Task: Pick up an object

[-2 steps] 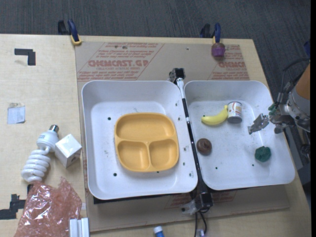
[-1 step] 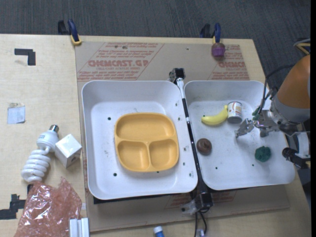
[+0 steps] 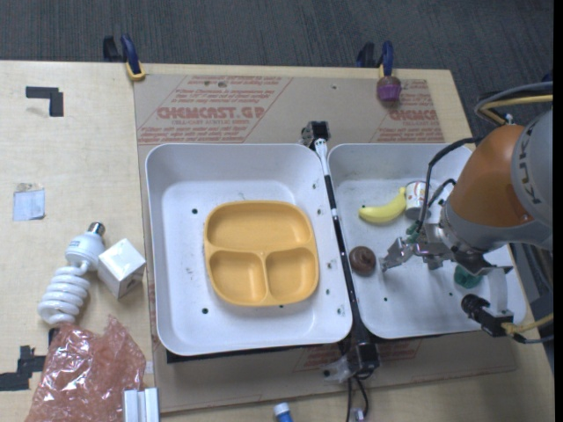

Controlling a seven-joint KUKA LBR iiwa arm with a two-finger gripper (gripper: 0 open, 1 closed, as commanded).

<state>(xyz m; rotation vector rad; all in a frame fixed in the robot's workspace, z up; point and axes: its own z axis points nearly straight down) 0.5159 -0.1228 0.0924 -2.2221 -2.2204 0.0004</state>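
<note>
We see the claw [image 3: 398, 255] low over the right bin [image 3: 387, 319], just right of a brown lump [image 3: 361, 258]; whether it is open or shut we cannot tell. A banana [image 3: 383, 209] lies behind the lump. The arm [image 3: 493, 192] hides much of the bin, with something green [image 3: 464, 277] half covered beneath it. Left of the lump, the other bin [image 3: 176, 236] holds a yellow tray [image 3: 261, 251].

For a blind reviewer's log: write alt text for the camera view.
A grey and orange robot arm reaches from the right into the right white bin, its gripper low beside a small brown object and below a banana. The left white bin holds a yellow divided tray.
</note>
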